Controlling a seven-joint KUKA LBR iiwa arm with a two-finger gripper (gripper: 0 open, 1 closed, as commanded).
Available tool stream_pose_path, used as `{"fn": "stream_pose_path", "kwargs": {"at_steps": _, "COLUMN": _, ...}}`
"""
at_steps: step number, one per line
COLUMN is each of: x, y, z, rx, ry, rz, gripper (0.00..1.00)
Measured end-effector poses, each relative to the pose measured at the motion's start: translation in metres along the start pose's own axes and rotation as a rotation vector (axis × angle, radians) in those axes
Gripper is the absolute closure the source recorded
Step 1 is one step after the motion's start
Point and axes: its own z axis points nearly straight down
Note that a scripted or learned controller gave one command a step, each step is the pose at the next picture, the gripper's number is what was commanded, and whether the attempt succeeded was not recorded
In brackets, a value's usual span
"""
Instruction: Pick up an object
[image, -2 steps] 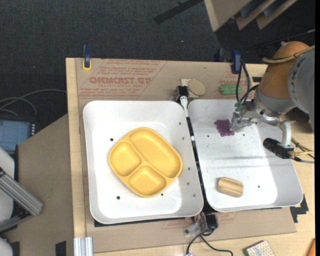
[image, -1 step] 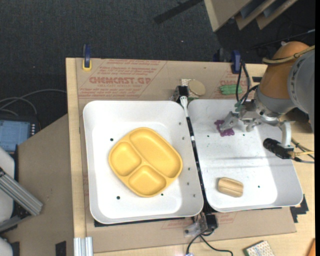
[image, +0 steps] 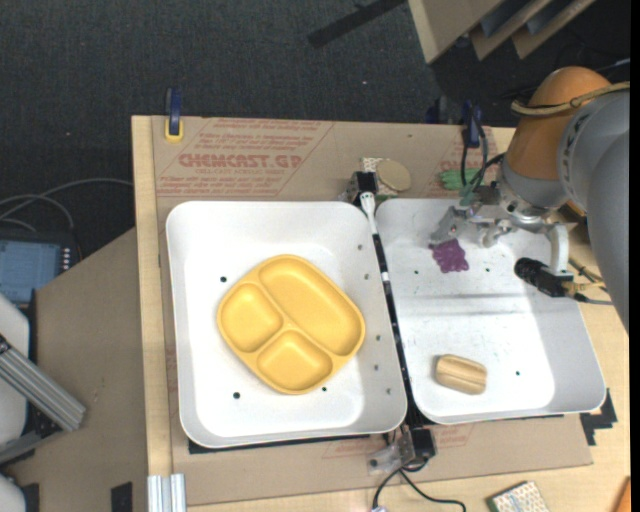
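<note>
A small purple bunch of grapes lies in the back part of the right bin. My gripper hangs just above and behind it, at the bin's far edge, and nothing shows in its grasp. A tan, bread-like block rests near the front of the same bin, well away from the gripper. The grey arm with its orange band comes in from the upper right.
A yellow divided plate sits in the middle of the left bin. A raised divider separates the two bins. Clamps and small fittings stand on the cardboard behind the bins.
</note>
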Motion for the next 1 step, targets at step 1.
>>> {"fn": "stream_pose_path", "kwargs": {"at_steps": 1, "x": -0.0476, "y": -0.0926, "z": -0.0206, "rx": 0.012, "ry": 0.002, "rz": 0.009, "gripper": 0.0}}
